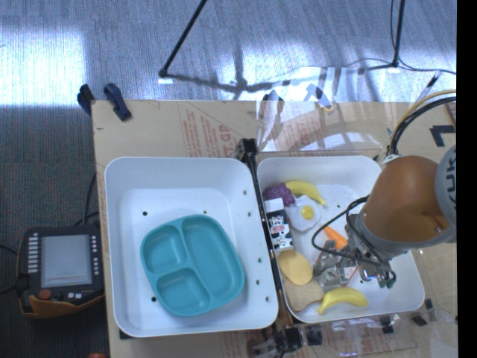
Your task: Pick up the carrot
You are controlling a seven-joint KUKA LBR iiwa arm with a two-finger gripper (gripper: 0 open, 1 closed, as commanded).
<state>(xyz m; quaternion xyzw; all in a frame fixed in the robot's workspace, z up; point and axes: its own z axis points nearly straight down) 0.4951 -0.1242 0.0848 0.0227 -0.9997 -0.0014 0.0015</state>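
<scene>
Right bin (387, 171) crowded round carrot (336, 238); left bin's rim strip (123, 263) open.

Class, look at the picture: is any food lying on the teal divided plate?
No: the teal divided plate lies bare in the left bin.

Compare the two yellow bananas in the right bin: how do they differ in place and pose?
The upper banana lies at the far side of the right bin, next to the purple item and the fried egg. The lower banana lies at the near edge, beside the bread slice, just below the hand. The upper one points down-right; the lower curves up-right. Both are yellow and curved.
</scene>
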